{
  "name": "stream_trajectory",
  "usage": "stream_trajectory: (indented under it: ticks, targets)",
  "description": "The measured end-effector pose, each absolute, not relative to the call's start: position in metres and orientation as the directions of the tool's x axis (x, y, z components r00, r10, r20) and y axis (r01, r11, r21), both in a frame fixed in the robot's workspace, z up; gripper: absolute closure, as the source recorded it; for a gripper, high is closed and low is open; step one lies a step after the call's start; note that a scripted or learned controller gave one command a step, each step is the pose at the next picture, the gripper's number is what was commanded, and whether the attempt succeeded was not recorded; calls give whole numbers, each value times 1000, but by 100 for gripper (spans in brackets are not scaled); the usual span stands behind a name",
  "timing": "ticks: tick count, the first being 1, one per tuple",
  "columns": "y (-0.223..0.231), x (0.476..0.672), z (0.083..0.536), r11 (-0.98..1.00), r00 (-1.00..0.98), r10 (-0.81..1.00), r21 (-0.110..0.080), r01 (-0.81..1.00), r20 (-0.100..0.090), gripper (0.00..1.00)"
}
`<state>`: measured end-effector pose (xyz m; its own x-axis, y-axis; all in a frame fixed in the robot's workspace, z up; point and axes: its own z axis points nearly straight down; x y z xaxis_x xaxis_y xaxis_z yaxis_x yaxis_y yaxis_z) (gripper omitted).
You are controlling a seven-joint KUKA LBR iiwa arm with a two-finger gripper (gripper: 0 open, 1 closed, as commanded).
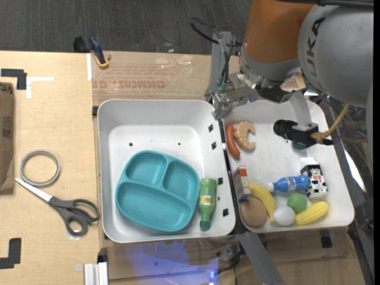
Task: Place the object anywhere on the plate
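A teal three-compartment plate (157, 190) lies in the left bin (113, 135), toward its front. A green bottle (206, 202) rests on its side just right of the plate, touching its rim, against the bin's right wall. My gripper (219, 107) hangs over the back end of the divider between the two bins, well behind the plate and the bottle. Nothing shows in the gripper. The grey and orange arm fills the upper right corner and hides the back of the right bin.
The right bin (341, 218) holds a croissant (244, 135), a red sausage (231, 141), a banana (263, 198), a blue bottle (289, 184), a cow figure (316, 181), a green ball (297, 202), a white egg (284, 215), corn (312, 212) and a potato (253, 212). Scissors (62, 205) and a tape roll (40, 167) lie left of the bins.
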<state>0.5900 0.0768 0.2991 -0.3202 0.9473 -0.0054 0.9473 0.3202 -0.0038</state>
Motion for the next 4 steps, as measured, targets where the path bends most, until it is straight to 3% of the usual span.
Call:
stream_trajectory:
  ticks: [1, 2, 3, 4]
  targets:
    - [58, 609, 206, 385, -385, 923, -3, 923, -1, 100]
    - [57, 570, 225, 768, -768, 641, -1, 641, 0, 100]
    - [76, 522, 190, 806, -806, 592, -2, 592, 1, 100]
    - [76, 522, 191, 806, -806, 592, -2, 592, 1, 0]
